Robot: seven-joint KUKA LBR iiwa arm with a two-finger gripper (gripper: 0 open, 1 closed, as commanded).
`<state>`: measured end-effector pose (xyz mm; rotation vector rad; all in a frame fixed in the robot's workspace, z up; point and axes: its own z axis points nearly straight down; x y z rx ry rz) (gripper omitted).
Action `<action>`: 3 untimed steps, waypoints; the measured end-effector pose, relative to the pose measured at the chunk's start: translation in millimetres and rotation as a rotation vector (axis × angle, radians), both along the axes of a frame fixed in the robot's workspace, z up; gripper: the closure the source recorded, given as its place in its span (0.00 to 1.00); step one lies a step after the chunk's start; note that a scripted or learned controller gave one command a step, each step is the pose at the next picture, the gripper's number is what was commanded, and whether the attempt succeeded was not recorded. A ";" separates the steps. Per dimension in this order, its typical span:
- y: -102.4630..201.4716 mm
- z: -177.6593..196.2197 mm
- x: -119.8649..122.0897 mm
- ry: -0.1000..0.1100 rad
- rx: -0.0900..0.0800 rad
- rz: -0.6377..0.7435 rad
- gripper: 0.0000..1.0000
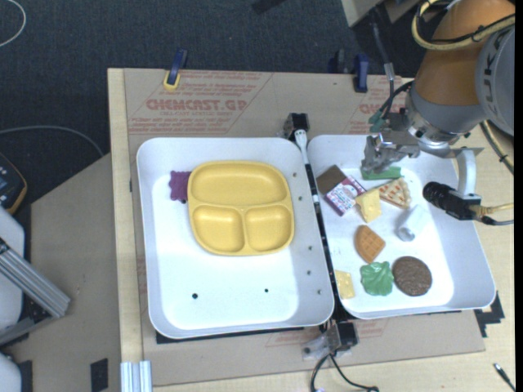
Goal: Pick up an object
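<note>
Camera view, left to right: the left bin (155, 243) holds a yellow tray (240, 206) with a purple piece (178, 184) touching its left edge. The right bin (458, 276) holds small toy foods — a brown block (330, 177), a packet (345, 195), cheese (369, 207), a waffle (369, 242), a green leaf (376, 278), a brown patty (411, 275), a pizza slice (395, 193). The arm (462, 64) reaches down from the far right, its gripper (381, 160) pointing down over a flat green piece (382, 171) at the bin's far side; how wide it stands I cannot tell.
</note>
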<state>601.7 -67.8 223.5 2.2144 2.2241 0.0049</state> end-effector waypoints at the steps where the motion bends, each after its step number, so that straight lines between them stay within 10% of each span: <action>1: 22.8 -1.7 32.7 -0.001 0.000 0.000 1.00; 3: 14.3 -6.3 34.0 0.006 -0.001 -0.006 1.00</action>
